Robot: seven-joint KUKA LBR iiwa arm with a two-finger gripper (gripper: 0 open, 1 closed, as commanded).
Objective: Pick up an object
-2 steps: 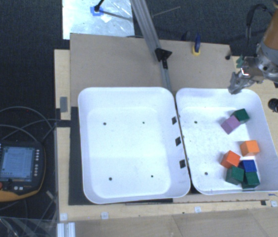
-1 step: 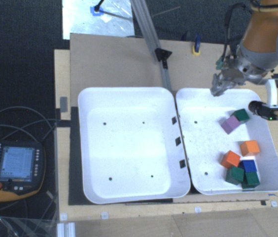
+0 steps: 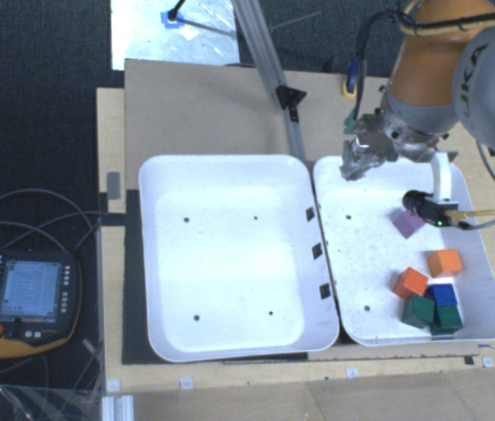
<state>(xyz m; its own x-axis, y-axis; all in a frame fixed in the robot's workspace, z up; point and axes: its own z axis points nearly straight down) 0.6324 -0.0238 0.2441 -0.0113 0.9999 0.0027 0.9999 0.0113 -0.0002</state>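
Two shallow white plastic bins sit side by side on the tan bench (image 3: 230, 86), their inner rims touching. The left bin (image 3: 155, 323) lies nearer the bench's left edge. In the right bin (image 3: 353, 327), a small purple block (image 3: 408, 224) lies toward the right wall, about midway along it. Near the bin's front right corner, blocks cluster: an orange cube (image 3: 445, 262) at the back, a second orange cube (image 3: 411, 282) just left and forward, a blue cube (image 3: 444, 294) between them, and two dark green blocks (image 3: 421, 310) at the front, touching. The gripper (image 3: 359, 158) hangs over the right bin's rear left corner. A handheld control pendant (image 3: 24, 301) lies off the bench's left edge.
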